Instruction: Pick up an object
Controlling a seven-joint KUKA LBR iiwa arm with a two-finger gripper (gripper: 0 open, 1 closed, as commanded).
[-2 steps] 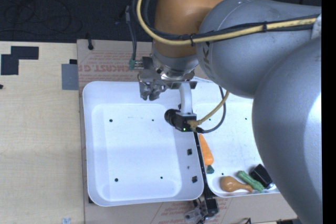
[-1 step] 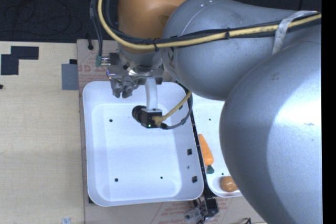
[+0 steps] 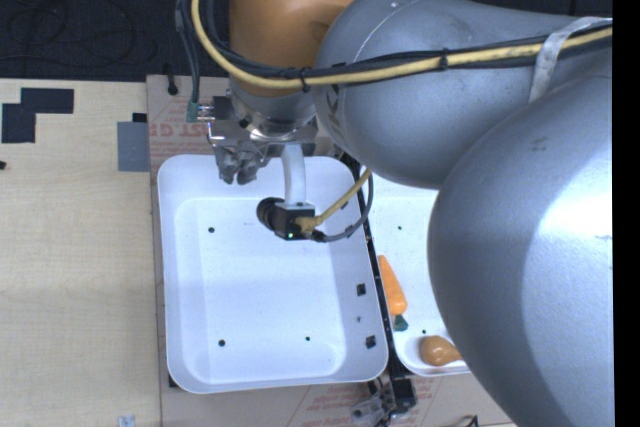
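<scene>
Nearest, at the right bin's (image 3: 420, 363) front edge, lies a tan lump (image 3: 437, 350) — rounded, smooth, likely light and a bit slippery; my guess is it wants a hold across its narrow middle. Just behind it, against that bin's left wall, is a carrot (image 3: 392, 287), orange with a green end toward the front. It looks stiff and light, tapered, so a pinch across its thicker part should hold better than one near the tip. Much of this bin is hidden under the arm.

The left bin (image 3: 180, 295) shows a bare white floor with a few small dark dots.

Farther back, the claw (image 3: 240, 170) hangs over the left bin's back edge, well apart from both objects. Nothing is seen in it — whether it is spread or closed I cannot tell. A dark fitting (image 3: 285, 217) on a cable hangs beside it.
</scene>
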